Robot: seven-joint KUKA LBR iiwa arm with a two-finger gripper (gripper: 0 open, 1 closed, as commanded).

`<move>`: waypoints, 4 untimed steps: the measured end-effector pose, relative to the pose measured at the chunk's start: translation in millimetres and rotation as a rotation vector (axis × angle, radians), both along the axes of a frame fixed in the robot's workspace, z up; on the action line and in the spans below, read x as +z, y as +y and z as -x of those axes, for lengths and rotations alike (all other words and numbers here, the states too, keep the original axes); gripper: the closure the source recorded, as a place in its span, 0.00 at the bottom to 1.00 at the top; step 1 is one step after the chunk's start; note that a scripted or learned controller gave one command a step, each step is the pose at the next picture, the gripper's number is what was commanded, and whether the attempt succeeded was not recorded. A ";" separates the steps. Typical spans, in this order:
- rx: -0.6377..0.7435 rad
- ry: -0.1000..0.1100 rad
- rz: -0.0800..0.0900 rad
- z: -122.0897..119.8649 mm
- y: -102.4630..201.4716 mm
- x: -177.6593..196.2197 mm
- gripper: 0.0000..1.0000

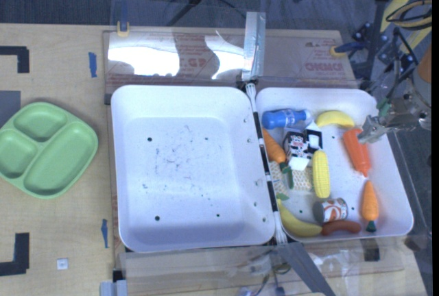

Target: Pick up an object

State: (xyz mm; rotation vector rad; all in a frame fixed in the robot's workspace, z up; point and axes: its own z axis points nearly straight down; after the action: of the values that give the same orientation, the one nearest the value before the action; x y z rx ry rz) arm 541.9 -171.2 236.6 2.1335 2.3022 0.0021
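Camera view. Two shallow white plastic bins sit side by side on the pale wooden bench. The left bin [137, 109] shows faint scuff marks and a few small dark holes on its floor. The right bin [401, 202] holds the loose objects.

Contents of the right bin, from the far end to the near end: a blue plastic bottle with a white cap [283, 118] lies on its side near the far wall, with a small yellow banana [334, 118] just beside it to the right. Below the bottle sits a black-and-white printed packet [302, 144]. An orange toy carrot [273, 146] lies along the left wall. A yellow corn cob [320, 173] lies lengthwise near the middle. A larger orange-red carrot [357, 152] lies toward the right wall, and a smaller orange carrot with a dark tip [370, 202] lies nearer the front right corner. At the front, a second yellow banana [296, 220] curves along the wall, a small printed can [333, 208] lies on its side, and a red-brown sausage [341, 227] lies just beside the can.

The grey two-finger gripper [371, 129] hangs over the right edge of the right bin, just above the top end of the larger carrot. Whether it is released or clenched cannot be told.

A green sectioned plastic plate [44, 149] rests on the bench, well apart to the left.
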 end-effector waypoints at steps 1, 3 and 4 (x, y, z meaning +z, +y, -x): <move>0.003 -0.002 0.002 -1.0 0.7 9.9 1.00; 0.015 0.001 0.000 -82.3 -0.4 9.1 0.00; 0.051 0.002 -0.001 -54.1 -22.9 -81.2 0.00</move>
State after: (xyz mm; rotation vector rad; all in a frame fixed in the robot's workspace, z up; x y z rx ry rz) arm 596.0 -194.1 155.4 2.0760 2.3569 0.0006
